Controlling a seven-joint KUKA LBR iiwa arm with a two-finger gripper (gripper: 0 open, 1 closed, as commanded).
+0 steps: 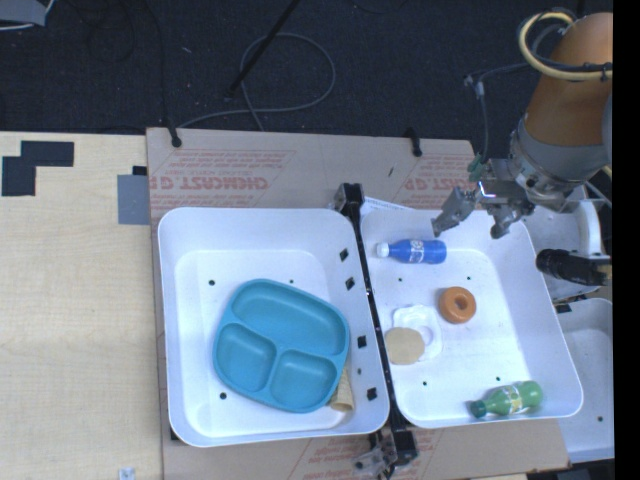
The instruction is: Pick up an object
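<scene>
My gripper (476,215) hangs open above the far edge of the right bin (530,298), its two dark fingers spread with nothing between them. A blue bottle (414,252) lies on its side just below and left of the gripper. An orange donut-shaped ring (458,305) sits mid-bin. A tan round disc (405,345) rests on a white lid-like piece (421,320). A green bottle (509,399) lies near the bin's front right corner.
The left bin (190,268) holds a blue divided tray (281,345) with a tan item (343,396) poking out under its lower right corner. A black divider (362,298) separates the bins. Cardboard (260,173) lies behind them.
</scene>
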